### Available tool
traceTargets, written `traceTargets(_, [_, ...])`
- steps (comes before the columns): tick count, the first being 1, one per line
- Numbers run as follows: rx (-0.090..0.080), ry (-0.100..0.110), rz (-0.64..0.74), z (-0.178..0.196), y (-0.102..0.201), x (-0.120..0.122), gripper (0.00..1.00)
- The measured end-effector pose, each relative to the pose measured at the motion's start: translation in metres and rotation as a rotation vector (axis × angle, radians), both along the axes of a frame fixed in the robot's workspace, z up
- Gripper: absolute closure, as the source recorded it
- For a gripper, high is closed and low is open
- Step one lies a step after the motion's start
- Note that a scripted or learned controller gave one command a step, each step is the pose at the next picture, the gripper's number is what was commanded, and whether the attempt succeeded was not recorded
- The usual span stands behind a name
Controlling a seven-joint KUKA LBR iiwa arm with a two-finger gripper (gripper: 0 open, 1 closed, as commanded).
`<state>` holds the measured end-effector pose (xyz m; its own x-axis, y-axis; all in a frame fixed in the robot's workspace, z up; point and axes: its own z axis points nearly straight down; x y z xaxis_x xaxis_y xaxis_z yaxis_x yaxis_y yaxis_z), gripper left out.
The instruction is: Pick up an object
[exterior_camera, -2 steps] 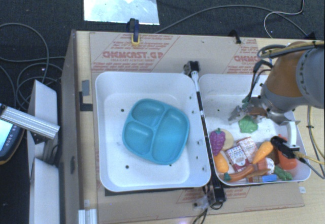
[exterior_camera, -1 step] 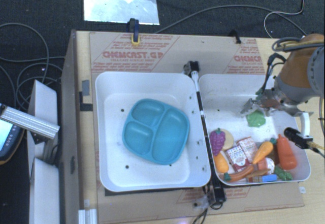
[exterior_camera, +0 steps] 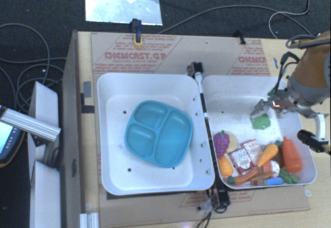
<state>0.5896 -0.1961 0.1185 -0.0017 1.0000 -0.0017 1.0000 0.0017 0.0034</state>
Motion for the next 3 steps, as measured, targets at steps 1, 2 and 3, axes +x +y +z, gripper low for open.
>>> traceTargets(1, [0.001,0.003,-0.001,-0.034,-0.001,-0.011,0.00])
traceTargets(2, [0.001,0.003,-0.001,-0.034,-0.011,-0.069,0.00])
traceTargets(3, [0.000,-0.001,0.000,-0.023,-0.011,-0.068,1.00])
